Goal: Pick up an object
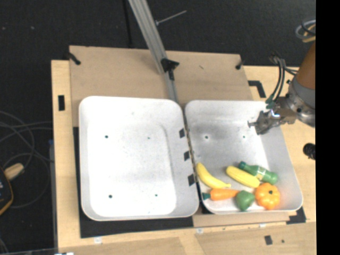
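Round orange plastic pumpkin (267,195) lay at right white bin's (223,116) near corner; gripper (261,123) hovered above bin's far-right edge, finger state unclear.

The gripper (261,124) hangs over the upper right part of the right bin (223,121), reaching in from the right edge with nothing visibly between its fingers. Below it and well apart, along the bin's near end, sits a cluster of toy food: a green bottle (257,171) closest to the gripper, a yellow corn cob (241,177) just beside that, a banana (211,177) further left, then a carrot (223,194), a green pepper (245,200) and an orange pumpkin (267,195). Far to the gripper's left lies the left bin (133,158).
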Motion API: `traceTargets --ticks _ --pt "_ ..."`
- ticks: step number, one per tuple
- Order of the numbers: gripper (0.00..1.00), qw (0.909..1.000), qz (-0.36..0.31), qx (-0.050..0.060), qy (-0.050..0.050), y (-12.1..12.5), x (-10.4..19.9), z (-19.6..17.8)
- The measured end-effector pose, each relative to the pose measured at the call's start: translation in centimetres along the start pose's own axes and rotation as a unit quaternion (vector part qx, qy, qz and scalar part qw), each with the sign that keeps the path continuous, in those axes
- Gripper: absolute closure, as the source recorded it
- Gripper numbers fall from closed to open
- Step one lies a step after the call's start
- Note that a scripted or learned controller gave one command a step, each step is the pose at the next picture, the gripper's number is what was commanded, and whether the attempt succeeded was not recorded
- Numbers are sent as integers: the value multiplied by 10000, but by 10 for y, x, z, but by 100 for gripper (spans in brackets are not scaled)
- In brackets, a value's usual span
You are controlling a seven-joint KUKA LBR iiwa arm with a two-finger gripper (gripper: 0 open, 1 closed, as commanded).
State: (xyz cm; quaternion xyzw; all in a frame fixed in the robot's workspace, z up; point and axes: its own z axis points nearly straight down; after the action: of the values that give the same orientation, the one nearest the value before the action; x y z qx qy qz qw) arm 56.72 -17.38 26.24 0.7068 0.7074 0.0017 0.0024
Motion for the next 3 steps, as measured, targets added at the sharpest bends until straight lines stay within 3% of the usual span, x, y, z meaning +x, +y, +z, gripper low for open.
traceTargets --ticks 3 --pt "100 10000 -17 24 10 47 149 5"
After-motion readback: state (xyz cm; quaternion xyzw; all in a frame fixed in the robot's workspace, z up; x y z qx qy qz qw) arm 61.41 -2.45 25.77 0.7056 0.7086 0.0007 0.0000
